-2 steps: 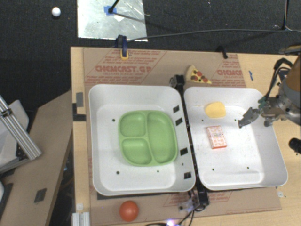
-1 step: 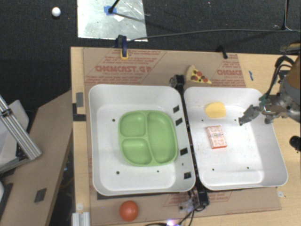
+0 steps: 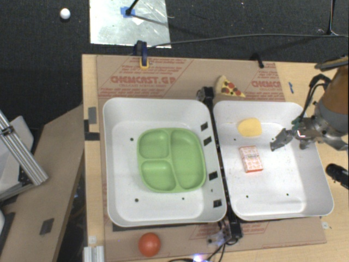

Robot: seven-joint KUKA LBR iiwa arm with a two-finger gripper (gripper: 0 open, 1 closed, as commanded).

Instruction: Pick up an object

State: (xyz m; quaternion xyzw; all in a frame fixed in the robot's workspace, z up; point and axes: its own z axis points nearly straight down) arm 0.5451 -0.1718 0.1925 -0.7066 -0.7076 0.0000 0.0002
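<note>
In the right bin (image 3: 305, 201) lie a yellow round piece (image 3: 250, 127) near the back and a small pink-and-white box (image 3: 251, 159) in the middle. My gripper (image 3: 283, 140) hangs over the right part of that bin, to the right of both objects and clear of them. Its dark fingertip points left toward the box, with nothing visible between the fingers. The grey arm with its orange band (image 3: 335, 100) comes in from the right edge.
The left bin (image 3: 117, 119) holds a green divided plate (image 3: 170, 159). A toy pizza slice (image 3: 229, 87) lies on the board behind the bins, and a red ball (image 3: 149, 244) sits in front of the left bin. A blue clamp (image 3: 142, 53) stands at the back.
</note>
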